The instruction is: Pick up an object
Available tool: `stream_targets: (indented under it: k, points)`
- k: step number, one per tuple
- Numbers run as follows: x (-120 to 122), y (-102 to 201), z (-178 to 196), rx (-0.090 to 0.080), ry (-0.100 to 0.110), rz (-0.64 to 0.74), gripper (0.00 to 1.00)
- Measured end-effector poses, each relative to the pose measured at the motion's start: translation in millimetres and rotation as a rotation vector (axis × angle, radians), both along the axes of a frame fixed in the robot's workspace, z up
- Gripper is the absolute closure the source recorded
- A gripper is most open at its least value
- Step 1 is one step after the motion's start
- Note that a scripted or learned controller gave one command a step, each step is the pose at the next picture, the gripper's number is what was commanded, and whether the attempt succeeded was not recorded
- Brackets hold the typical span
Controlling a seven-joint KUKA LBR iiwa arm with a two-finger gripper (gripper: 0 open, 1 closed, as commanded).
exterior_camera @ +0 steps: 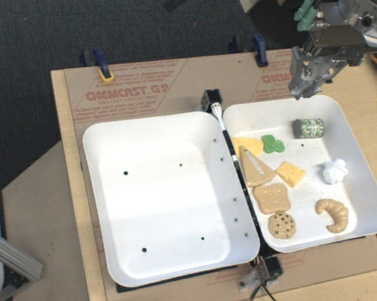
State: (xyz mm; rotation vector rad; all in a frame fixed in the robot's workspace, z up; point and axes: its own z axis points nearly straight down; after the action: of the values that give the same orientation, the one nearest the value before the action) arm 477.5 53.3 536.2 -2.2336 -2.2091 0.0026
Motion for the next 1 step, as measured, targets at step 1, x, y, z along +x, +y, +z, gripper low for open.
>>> stream_targets:
  k: [1]
  points:
    - [1.6, 6.6, -1.0, 0.001, 0.000, 0.011, 0.00]
